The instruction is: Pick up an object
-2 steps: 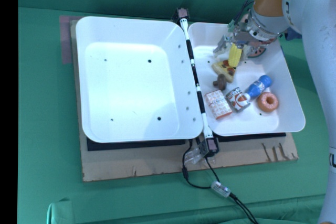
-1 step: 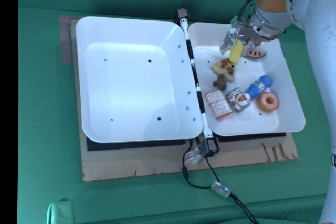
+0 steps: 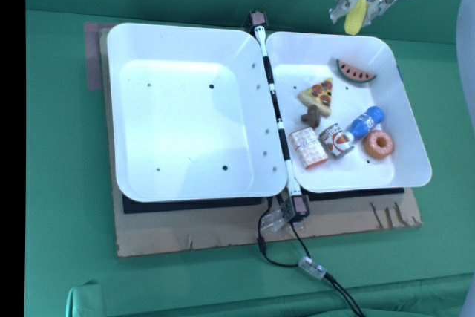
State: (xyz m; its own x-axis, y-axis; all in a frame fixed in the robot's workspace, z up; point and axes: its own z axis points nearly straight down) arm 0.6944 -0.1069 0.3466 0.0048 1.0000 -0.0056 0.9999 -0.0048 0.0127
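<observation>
Item: toy corn cob (image 3: 355, 15), yellow, clamped upright between the fingers of the gripper (image 3: 356, 11), raised above the far edge of the right bin (image 3: 415, 167). Handling: keep the clamp firm and the lift steady. Also binned: watermelon slice (image 3: 355, 71), pizza slice (image 3: 317, 93), donut (image 3: 378, 144).
</observation>
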